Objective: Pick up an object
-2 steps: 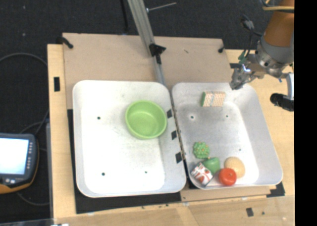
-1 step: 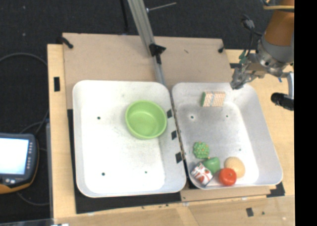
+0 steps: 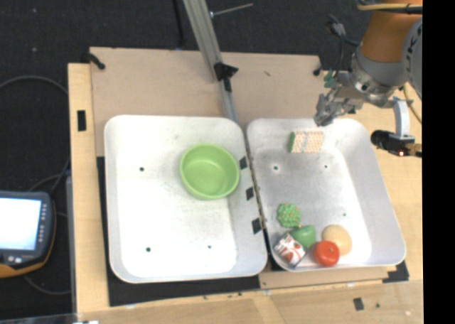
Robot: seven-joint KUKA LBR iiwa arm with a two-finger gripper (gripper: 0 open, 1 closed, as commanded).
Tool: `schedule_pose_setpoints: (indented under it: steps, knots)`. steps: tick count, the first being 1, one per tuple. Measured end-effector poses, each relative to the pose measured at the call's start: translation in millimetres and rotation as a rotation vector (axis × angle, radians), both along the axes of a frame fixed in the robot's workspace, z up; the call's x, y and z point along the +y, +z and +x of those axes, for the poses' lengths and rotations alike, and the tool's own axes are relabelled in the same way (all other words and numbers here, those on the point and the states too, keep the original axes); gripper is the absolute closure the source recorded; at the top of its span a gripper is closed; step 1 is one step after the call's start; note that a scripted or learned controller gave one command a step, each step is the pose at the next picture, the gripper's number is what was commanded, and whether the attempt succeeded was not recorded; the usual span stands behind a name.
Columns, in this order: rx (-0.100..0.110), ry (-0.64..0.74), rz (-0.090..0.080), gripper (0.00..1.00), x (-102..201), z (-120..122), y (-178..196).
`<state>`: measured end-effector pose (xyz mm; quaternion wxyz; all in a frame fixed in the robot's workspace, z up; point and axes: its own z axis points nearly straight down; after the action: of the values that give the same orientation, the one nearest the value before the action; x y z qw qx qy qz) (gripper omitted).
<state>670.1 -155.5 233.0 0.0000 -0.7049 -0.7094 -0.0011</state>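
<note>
One grey two-finger gripper (image 3: 325, 118) was pictured above the right white bin's (image 3: 370, 195) far rim; its opening could not be determined.

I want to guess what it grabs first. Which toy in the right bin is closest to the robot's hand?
The pale checkered block, lying alone just below the end effector; the others cluster at the bin's front edge.

2 white bins sit side by side on the bench (image 3: 82, 173). The left bin (image 3: 142, 244) has a green bowl (image 3: 209, 170) in it. The right bin (image 3: 355, 180) has a cracker (image 3: 307, 142) near its far edge, and a green toy (image 3: 288, 214), pepper (image 3: 305, 234), can (image 3: 288, 249), tomato (image 3: 326, 253) and egg (image 3: 338, 237) bunched at the near edge. The gripper (image 3: 328, 112) hangs just above the cracker, at the bin's far rim.
</note>
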Motion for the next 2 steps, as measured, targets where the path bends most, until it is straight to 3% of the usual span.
schedule_pose_setpoints:
  steps: [2]
  knots:
    - [0.0, 0.001, 0.001, 1.0, 102, -1, 6]
